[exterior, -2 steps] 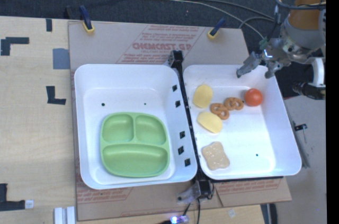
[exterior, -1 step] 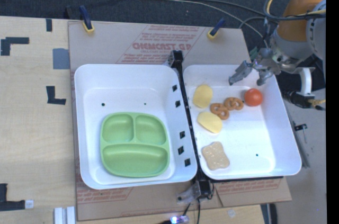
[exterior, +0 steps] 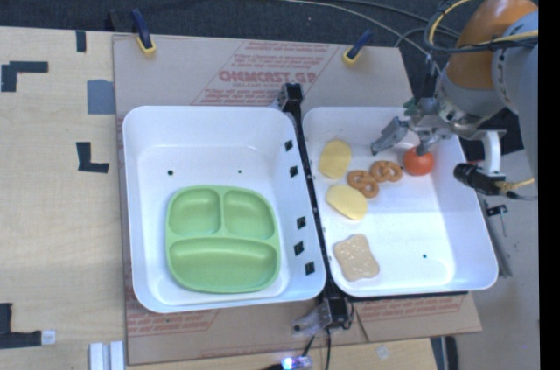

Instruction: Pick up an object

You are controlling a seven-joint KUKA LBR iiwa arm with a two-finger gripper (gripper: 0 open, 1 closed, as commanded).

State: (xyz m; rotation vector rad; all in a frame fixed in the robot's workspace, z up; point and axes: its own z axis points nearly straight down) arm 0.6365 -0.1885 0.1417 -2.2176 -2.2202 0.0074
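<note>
- The hand (exterior: 404, 135) hung low over the right bin (exterior: 464, 268), its 2 fingers spread apart and grasping nothing.
- A small red tomato (exterior: 419, 162) lay just beside the hand, on its near side; whether a finger touched it was unclear.
- It looked like a light, stiff, smooth toy, liable to roll, so a hold across its round middle seemed best.
- 2 brown pretzels (exterior: 374, 177) sat close by, toward the left bin (exterior: 140, 185).
- The fingertips were small and blurred, and the wrist hid the bin's far corner.
</note>
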